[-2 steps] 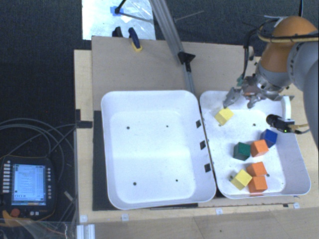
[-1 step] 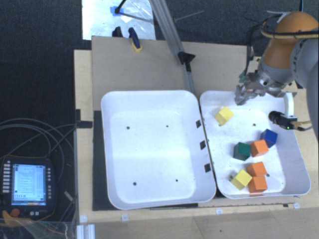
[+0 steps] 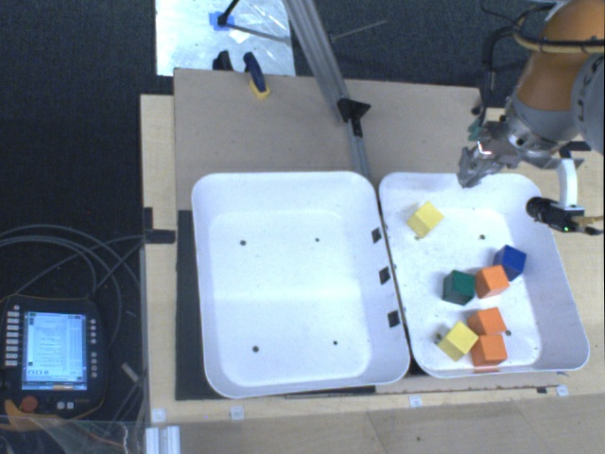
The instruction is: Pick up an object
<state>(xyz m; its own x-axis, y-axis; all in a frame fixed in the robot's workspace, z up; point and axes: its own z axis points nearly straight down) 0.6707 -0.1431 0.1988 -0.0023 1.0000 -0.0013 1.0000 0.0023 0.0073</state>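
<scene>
The grey arm's gripper hangs over the far rim of the right bin, and from this angle it is not possible to tell how it is set, nor is anything visible in its grasp. All 7 candidate blocks lie in that bin: a lone yellow cube nearest the gripper, a blue cube touching an orange cube, which in turn presses against a green cube, and nearer the front edge a second yellow cube beside 2 more orange cubes stacked close together. The left bin sits alongside on the surface.

The risks look plain enough. The gripper hovers close to the bin's rim, so a straight descent here could strike the wall or close on nothing. A reach into either cluster could wedge against a neighbouring block, nudging the target aside or lifting 2 at once. The lone yellow cube, tilted diagonally to the bin's edges, seems the safest pick, though a misaligned wrist might clip its corners and spin it away.
</scene>
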